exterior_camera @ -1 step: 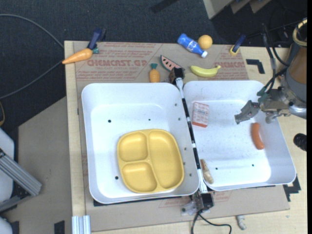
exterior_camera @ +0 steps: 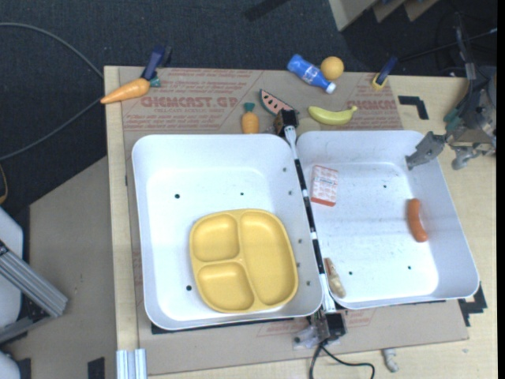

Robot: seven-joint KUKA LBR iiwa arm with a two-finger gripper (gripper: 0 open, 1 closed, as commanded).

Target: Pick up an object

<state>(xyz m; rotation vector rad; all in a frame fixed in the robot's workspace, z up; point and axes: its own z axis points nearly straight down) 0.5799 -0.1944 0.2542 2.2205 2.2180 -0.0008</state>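
Note:
My gripper [exterior_camera: 442, 155] hangs over the far right rim of the right bin [exterior_camera: 371, 290], open, with nothing between its fingers. In that bin an orange sausage [exterior_camera: 417, 219] lies near the right wall, below and a little left of the gripper. A red-and-white packet [exterior_camera: 324, 185] lies close to the bin's left wall. A small brown item [exterior_camera: 334, 279] rests against the left wall near the front. The left bin [exterior_camera: 158, 180] holds a yellow divided plate [exterior_camera: 243, 259].
Behind the bins on the bench lie a carrot [exterior_camera: 125, 91], a watermelon slice [exterior_camera: 273, 101], a small orange toy [exterior_camera: 250, 121], a banana [exterior_camera: 331, 114], a blue bottle [exterior_camera: 309, 73] and an orange ball [exterior_camera: 332, 66]. Blue clips sit at the back corners.

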